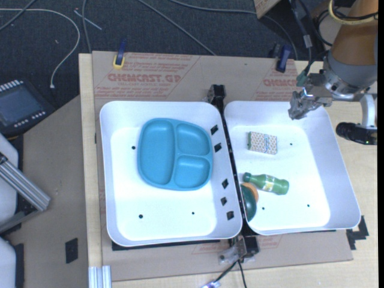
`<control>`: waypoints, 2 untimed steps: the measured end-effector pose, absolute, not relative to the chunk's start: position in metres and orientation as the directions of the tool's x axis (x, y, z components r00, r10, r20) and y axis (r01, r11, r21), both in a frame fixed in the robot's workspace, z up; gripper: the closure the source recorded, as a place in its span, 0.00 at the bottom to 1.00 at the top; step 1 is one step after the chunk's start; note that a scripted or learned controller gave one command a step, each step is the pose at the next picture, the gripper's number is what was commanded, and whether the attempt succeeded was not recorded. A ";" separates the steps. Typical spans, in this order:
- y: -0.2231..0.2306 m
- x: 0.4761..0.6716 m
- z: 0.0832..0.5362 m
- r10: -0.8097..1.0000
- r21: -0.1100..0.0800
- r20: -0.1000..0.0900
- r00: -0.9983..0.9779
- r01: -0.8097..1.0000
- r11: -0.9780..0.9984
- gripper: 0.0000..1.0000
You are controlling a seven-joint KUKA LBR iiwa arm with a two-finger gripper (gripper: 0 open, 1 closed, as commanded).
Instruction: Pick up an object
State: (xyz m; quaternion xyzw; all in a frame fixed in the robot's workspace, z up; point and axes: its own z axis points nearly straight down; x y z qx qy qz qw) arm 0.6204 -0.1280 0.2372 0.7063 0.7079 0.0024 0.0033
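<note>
— Over the far right corner of the right bin (336,161), what is the arm's gripper (298,111) doing?

— It hangs near the rim, well apart from everything in the bin. Whether the claw is spread or pressed together cannot be told from this slant; nothing is seen pinched in it.

— And what could it pick?

— Three things lie in that bin. The small patterned box (263,143) is nearest, lying toward the near-left of the claw, its long axis running roughly across the bin, left to right. Farther on in the same direction is the green bottle (267,183), also lying on its side, cap end toward the divider. Beside the cap end, against the left wall, sits a dark green and orange object (249,198), touching or nearly touching the bottle.

— The left bin (120,161)?

— It holds a blue divided plate (175,153), well away from the arm.

— So the move turns on what?

— Probably on travelling down-left to the box, which stands clear of its neighbours, and closing across its short side.
</note>
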 end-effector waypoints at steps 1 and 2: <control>-0.128 0.622 0.273 1.000 0.006 -0.001 -0.001 1.000 0.001 1.00; -0.084 0.604 0.257 1.000 -0.004 0.003 -0.004 1.000 0.004 1.00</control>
